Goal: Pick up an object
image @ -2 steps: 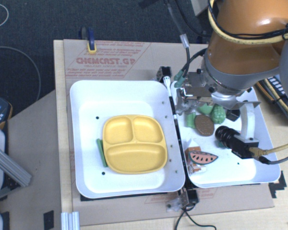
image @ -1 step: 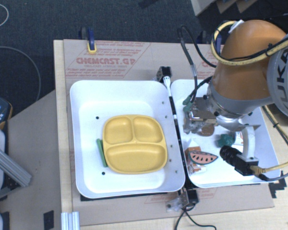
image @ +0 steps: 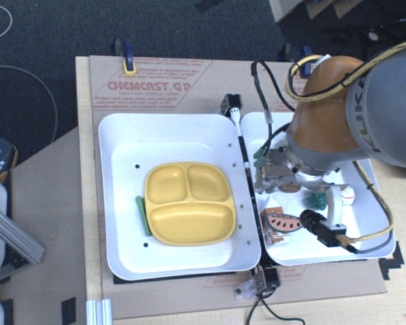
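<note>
Reading the bench first: the brown paper-faced board [image: 155,87] under the bins carries red print, "CHEMCAST G P" in big letters with lines of smaller text around it that are too fine to make out. A small blue and yellow clamp [image: 128,58] pins the board's far edge. In the left shallow white plastic bin [image: 115,181] sits a yellow three-compartment plastic plate [image: 189,203], flat, near the middle, with a thin green strip [image: 143,215] tucked against its left edge. A row of black fittings runs between the two bins, with a black clip [image: 230,103] at the far end. I'm over the right shallow white bin [image: 325,252], and my own bulk covers most of it: my orange wrist band [image: 325,107] bulges above the far half, and my grey arm link [image: 392,107] comes in from the right. My gripper [image: 276,175] points down near that bin's left wall, close to the divider. How far it is open I cannot tell, and I see nothing held in it. On the bin floor nearer the camera lies a toy watermelon slice with a red face and a green rind [image: 282,222], just beside my gripper and apart from it. A small teal piece [image: 317,199] lies to its right, with a white piece marked in red [image: 346,196] next to that.
</note>
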`<state>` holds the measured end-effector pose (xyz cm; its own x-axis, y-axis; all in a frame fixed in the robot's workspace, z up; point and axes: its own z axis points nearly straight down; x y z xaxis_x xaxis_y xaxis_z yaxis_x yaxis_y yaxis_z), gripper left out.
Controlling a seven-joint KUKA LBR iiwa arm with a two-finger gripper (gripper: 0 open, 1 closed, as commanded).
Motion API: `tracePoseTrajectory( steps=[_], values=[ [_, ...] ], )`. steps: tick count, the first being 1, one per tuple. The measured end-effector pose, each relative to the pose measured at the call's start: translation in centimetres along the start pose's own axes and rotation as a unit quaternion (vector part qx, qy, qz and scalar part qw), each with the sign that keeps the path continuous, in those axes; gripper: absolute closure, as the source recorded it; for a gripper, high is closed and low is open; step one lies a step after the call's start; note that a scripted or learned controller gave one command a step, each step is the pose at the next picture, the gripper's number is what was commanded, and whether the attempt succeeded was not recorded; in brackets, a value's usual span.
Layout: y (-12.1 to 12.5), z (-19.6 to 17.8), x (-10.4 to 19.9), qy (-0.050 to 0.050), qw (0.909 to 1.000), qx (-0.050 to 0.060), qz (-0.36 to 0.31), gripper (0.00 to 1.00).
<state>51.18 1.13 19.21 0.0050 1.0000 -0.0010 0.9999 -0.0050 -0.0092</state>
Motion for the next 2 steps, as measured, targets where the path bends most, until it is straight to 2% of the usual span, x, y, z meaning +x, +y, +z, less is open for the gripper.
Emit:
tracePoseTrajectory(
  steps=[1, 2],
  values=[
    [-3.5, -9.1, 5.4, 0.001, 1.0, -0.006, -0.005, 1.0],
    [-3.3, -25.1, 1.9, 0.001, 0.9999, -0.016, -0.002, 1.0]
  ],
)
